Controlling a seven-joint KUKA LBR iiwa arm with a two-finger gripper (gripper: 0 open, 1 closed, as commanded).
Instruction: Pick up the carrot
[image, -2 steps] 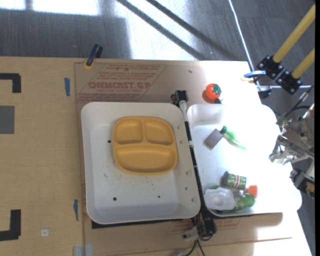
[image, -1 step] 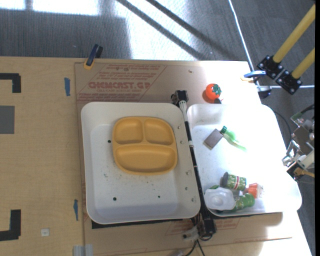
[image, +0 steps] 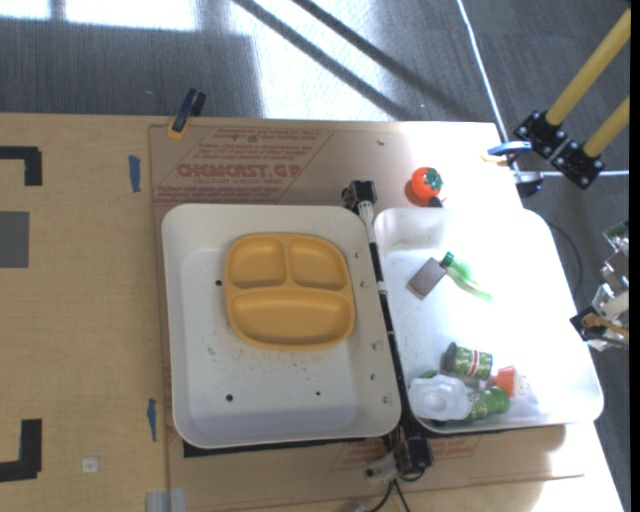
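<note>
We judge the carrot (image: 505, 379) is the orange piece at the right bin's (image: 560, 300) near edge, crowded against bottles (image: 470, 362). The gripper (image: 603, 318) waits outside the bin's right edge; its jaws we cannot tell.

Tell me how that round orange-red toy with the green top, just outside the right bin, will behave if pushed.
The round orange-red toy looks ball-shaped, so it would probably roll. It sits on the flat tan board outside the white right bin, so likely nothing would stop it.
</note>
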